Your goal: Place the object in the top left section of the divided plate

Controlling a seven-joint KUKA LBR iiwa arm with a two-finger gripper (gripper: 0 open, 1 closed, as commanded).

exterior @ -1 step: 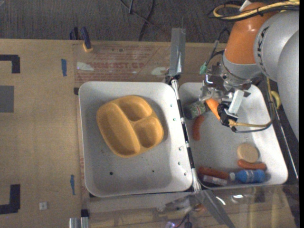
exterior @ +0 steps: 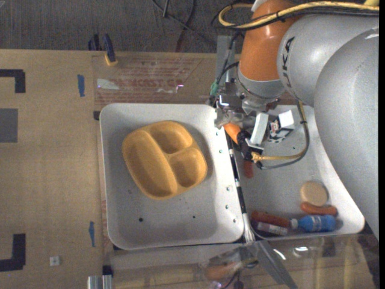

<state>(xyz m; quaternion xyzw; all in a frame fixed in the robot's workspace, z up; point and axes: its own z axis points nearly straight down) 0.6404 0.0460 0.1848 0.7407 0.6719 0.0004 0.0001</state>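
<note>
Two shallow white bins sit side by side on the tabletop (exterior: 48,161): the left bin (exterior: 120,221) and the right bin (exterior: 283,185). One yellow divided plate (exterior: 165,159) lies in the left bin, with three sections visible, two smaller ones toward the right and upper part and one larger along the lower left.

One grey arm (exterior: 337,71) with an orange band (exterior: 267,29) reaches in from the right, and its jaws (exterior: 236,132) hang low over the near-left edge of the right bin, right by the wall between the two bins. Just at the jaws is one small orange object (exterior: 231,129), touching or nearly touching them. Whether it sits between the jaws cannot be told, and whether they are clenched or released cannot be told either, since the wrist hardware covers them. What shows of the orange object is short, with its long axis slanting from upper left to lower right; which end points where is not clear. The plate lies to the left of the jaws, apart from them, across the bin wall.

Well below and to the right of the jaws, along the right bin's lower edge, lie four loose things: one round tan disc (exterior: 314,192), one orange sausage-shaped piece (exterior: 319,209) just under it, one blue bottle (exterior: 316,223) lying on its side, and one red-brown stick (exterior: 271,218) to the bottle's left.
</note>
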